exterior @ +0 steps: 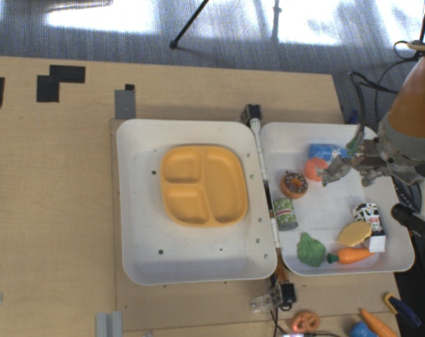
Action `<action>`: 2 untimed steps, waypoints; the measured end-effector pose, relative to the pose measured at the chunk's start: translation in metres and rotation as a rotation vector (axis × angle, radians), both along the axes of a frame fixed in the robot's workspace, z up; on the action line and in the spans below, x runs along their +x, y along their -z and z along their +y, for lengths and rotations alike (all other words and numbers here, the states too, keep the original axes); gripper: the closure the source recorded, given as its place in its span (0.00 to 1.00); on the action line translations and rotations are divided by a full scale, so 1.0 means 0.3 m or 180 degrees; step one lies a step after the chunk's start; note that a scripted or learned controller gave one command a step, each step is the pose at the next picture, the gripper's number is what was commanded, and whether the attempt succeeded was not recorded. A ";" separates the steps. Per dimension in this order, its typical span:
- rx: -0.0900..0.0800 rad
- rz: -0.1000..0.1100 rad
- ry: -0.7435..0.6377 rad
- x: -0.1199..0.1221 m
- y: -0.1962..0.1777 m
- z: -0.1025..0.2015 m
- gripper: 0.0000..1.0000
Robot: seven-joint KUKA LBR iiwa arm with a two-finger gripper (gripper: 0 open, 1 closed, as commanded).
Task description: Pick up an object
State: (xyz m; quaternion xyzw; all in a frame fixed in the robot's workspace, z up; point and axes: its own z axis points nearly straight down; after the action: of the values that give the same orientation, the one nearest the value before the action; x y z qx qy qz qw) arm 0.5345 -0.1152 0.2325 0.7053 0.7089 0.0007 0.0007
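Observation:
My gripper [348, 177] hangs over the upper right part of the right bin [402, 258], its two fingers spread apart with nothing between them: open. One fingertip [329, 179] is just right of an orange-red ball [313, 168]. A blue packet [326, 151] lies behind the ball. A brown round piece [294, 184] and a green can [285, 213] lie to the left. A black-and-white carton [370, 220], a yellow piece [353, 233], a carrot [353, 255] and a green broccoli [311, 250] lie along the bin's front.
The left bin [142, 258] holds a yellow divided plate [202, 186]. A raised divider [264, 181] separates the two bins. In front of the bins on the bench lie a pretzel [305, 321] and a blue-and-orange item [370, 326].

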 end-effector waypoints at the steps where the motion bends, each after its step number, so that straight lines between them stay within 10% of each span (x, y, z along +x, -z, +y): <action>1: -0.0006 0.0002 -0.0570 -0.096 0.136 -0.285 0.00; 2: -0.0013 -0.0016 -0.1230 0.045 0.486 -0.304 0.00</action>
State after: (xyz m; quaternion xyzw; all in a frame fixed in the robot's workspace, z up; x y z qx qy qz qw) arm 0.5480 -0.2064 0.0866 0.5560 0.8311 0.0012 0.0037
